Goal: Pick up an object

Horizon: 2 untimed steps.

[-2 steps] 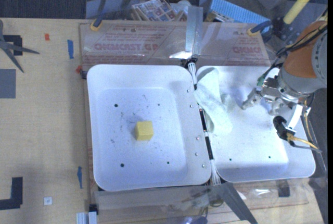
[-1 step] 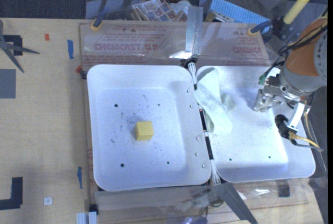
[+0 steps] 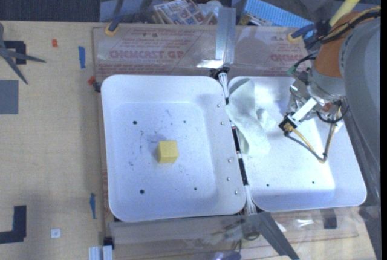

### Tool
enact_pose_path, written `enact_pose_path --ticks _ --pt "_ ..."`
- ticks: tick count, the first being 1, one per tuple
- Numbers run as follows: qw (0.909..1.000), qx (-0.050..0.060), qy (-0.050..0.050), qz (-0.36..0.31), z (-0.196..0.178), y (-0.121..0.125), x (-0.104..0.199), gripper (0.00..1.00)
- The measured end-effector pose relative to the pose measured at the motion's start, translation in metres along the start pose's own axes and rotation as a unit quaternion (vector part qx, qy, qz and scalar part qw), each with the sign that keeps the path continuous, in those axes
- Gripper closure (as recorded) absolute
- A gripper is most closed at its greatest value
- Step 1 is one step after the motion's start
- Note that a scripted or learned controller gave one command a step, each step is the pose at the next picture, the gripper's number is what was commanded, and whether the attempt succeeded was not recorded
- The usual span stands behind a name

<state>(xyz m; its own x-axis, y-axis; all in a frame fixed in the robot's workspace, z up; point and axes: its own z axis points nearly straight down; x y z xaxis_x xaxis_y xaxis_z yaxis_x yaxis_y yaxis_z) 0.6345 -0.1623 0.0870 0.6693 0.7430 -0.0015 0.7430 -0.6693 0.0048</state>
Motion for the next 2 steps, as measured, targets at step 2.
enact_pose_path --ticks 2 --pt "0.9513 0.004 -0.003 0.308 -0.095 -0.056 0.077 1.00"
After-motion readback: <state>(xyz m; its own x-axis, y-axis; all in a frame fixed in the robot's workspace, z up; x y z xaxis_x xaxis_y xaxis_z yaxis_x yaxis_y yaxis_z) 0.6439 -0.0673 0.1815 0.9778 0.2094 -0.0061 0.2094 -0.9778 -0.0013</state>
